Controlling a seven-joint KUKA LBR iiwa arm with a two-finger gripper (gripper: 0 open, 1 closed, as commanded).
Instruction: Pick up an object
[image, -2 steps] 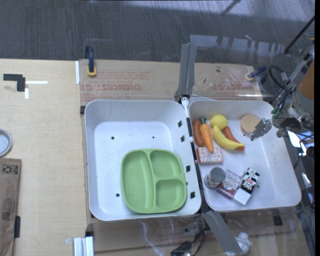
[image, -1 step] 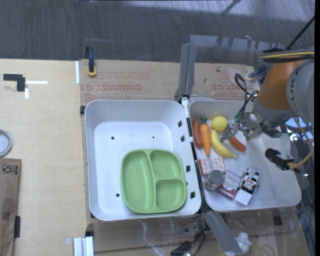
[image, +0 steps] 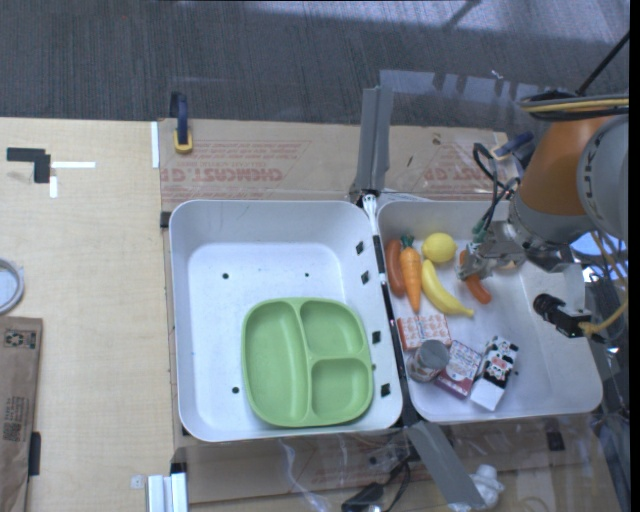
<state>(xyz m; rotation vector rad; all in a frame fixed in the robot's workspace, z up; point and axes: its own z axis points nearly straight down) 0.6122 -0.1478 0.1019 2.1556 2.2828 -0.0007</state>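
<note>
left bin (image: 200, 300) holds a green divided plate (image: 308, 360), lying flat toward its near side. right bin (image: 560, 395): two carrots (image: 404, 272) side by side along the left wall, a banana (image: 441, 288) just right of them, a lemon (image: 439, 247) at the banana's far end. nearer the front, small packets (image: 422, 328), a round tin (image: 431, 358) and a black-and-white carton (image: 497, 365), labels too small to read. gripper (image: 480, 266) is low over an orange-red item (image: 478, 290), mostly hidden beneath it. arm enters from right, wrist angled down-left. cannot tell if it grips anything.
</note>
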